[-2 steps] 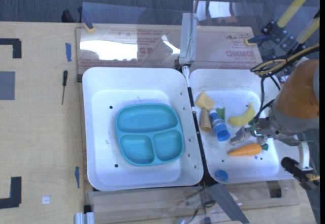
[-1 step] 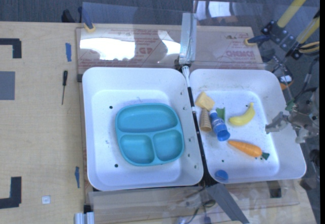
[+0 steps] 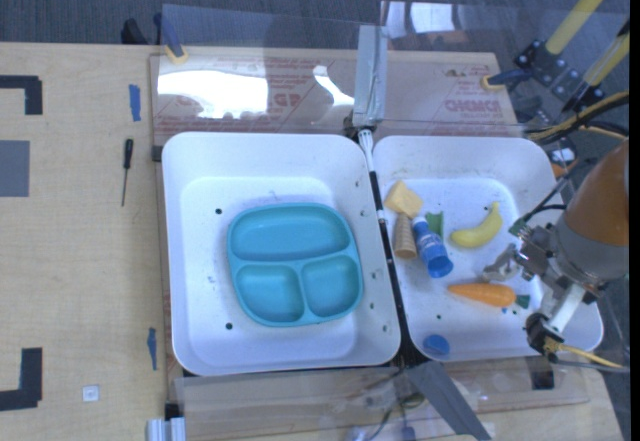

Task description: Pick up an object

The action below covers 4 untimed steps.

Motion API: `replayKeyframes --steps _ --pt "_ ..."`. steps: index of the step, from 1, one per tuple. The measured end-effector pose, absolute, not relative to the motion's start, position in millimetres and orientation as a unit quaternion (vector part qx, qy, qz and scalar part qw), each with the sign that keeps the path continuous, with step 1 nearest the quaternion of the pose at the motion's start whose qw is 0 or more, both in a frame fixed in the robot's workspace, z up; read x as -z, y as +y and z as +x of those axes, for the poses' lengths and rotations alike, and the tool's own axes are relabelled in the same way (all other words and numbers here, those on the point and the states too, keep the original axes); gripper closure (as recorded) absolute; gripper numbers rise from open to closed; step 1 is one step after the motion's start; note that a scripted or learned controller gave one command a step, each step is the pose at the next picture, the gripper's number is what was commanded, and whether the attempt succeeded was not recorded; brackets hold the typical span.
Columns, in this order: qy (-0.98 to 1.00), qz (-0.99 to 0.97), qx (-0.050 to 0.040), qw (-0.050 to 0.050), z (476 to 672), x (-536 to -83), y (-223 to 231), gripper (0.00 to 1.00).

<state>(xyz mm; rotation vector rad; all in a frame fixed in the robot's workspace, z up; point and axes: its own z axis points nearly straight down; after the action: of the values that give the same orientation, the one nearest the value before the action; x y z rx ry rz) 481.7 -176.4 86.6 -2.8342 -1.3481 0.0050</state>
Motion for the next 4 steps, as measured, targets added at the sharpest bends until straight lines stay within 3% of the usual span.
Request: replayKeyframes --steps 1,2,3,4 --pt "-0.675 -0.738 0.0011 -0.004 494.3 -87 -133 0.0" --pt "-0.675 -0.738 0.0014 -0.004 495.6 -94 -133 1.0" --pt "-0.603 -0.798 0.0007 -0.001 503.0 -228 -126 1.0" --pt "-0.716 -0.698 -0.0024 0.004 479.5 -180 -69 1.0"
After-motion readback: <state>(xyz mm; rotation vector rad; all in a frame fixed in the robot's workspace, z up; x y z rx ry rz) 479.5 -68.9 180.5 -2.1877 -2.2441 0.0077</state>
